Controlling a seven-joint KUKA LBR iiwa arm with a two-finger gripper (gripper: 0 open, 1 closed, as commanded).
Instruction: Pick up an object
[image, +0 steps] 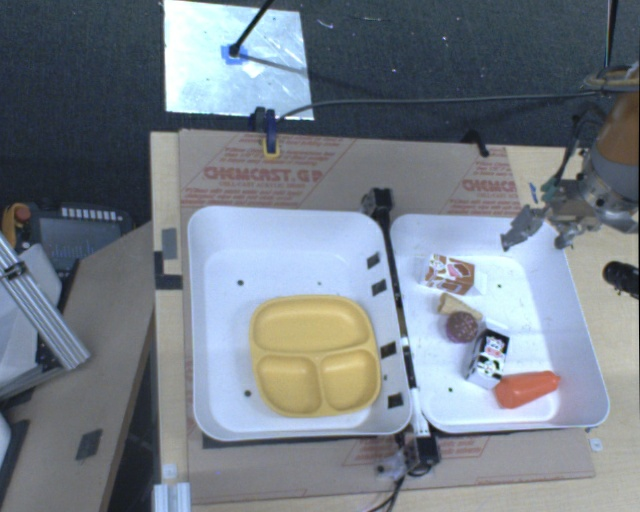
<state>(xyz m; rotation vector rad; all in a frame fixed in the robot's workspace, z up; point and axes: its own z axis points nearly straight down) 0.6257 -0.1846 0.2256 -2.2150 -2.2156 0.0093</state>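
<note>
The right bin (570, 300) holds several small items: a brown and white packet (449, 272), a tan wedge (452, 304), a round dark red piece (462, 326), a black and white carton (488, 359) and an orange carrot (526, 388). My gripper (544, 229) hangs over the bin's far right corner, above and to the right of the packet. Its two fingers are spread apart with nothing between them.
The left bin (215, 260) holds a yellow divided plate (313, 354). A black divider with clips (392, 300) runs between the bins. A silver sheet (235, 60) lies at the back. A cable (430, 98) crosses above the bench.
</note>
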